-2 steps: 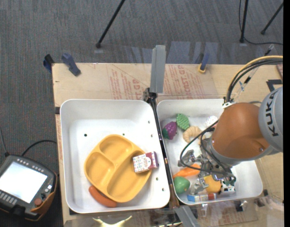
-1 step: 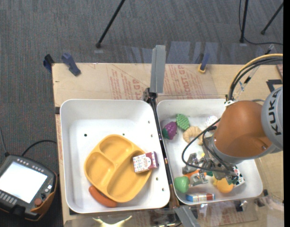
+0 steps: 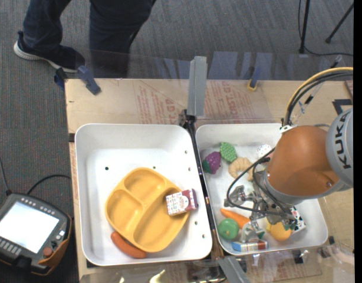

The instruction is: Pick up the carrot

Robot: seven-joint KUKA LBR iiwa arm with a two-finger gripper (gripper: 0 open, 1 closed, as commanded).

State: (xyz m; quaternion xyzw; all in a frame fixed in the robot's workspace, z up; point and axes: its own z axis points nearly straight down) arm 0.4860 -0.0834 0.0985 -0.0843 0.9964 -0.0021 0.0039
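The arm [image 3: 305, 161] reaches in from the right, its hand [image 3: 257, 220] pointing down.

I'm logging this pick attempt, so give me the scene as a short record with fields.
target: carrot, right bin, beside a green ball
end effector: low over the right bin, near the carrot; grasp not discernible
left bin: yellow divided plate, small carton on its edge, sausage by the plate
right bin, other: purple toy, yellow fruit
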